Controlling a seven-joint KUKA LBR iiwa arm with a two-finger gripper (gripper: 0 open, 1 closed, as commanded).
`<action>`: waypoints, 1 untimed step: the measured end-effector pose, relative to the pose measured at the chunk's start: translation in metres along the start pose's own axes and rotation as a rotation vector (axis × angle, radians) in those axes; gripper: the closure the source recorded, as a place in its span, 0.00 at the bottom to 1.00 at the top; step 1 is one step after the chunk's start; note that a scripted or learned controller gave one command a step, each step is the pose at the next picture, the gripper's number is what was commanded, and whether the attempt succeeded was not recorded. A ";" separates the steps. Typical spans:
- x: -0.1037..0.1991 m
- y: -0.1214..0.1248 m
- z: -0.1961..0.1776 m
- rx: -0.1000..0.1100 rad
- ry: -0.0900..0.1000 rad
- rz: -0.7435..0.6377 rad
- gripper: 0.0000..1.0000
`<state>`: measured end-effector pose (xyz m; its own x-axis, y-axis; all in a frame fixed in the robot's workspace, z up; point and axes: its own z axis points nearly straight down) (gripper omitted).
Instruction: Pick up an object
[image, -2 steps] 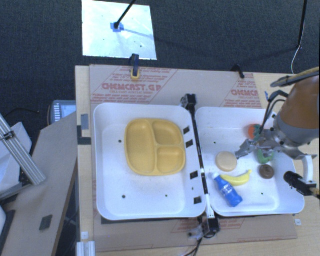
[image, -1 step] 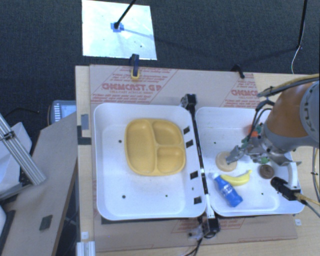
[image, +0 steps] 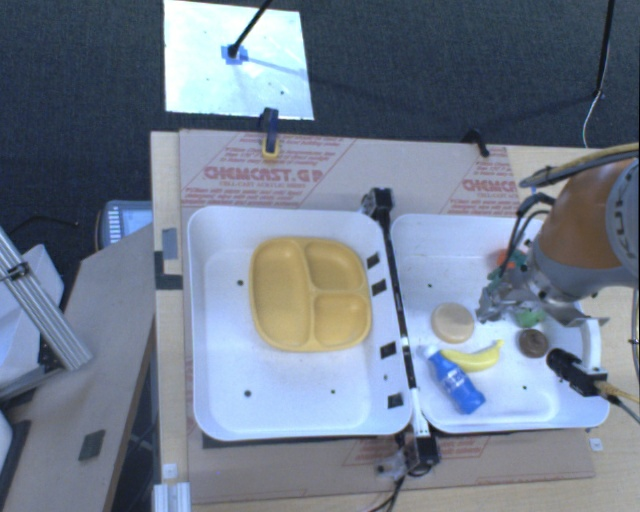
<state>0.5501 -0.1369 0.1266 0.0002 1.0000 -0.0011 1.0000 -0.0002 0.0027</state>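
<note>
The right bin (image: 440, 245) holds a round tan disc (image: 453, 322), a yellow banana (image: 474, 355), a blue bottle (image: 457, 381) lying on its side, a small brown round piece (image: 533, 343) and a small green piece (image: 527, 318). My gripper (image: 493, 304) hangs low over the right bin, just right of the tan disc and left of the green piece. The arm's grey and orange body (image: 590, 235) hides the bin's far right part. I see nothing held in the gripper.
The left bin (image: 215, 330) holds a yellow divided plate (image: 308, 293). A black divider strip (image: 392, 300) runs between the bins. A small orange-red item (image: 499, 259) shows by the arm's cables. A cardboard sheet (image: 330, 170) lies under both bins.
</note>
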 end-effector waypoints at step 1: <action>0.001 0.001 -0.043 -0.002 0.000 -0.004 1.00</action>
<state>0.5513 -0.1354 0.1695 -0.0035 1.0000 -0.0010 1.0000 0.0035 0.0045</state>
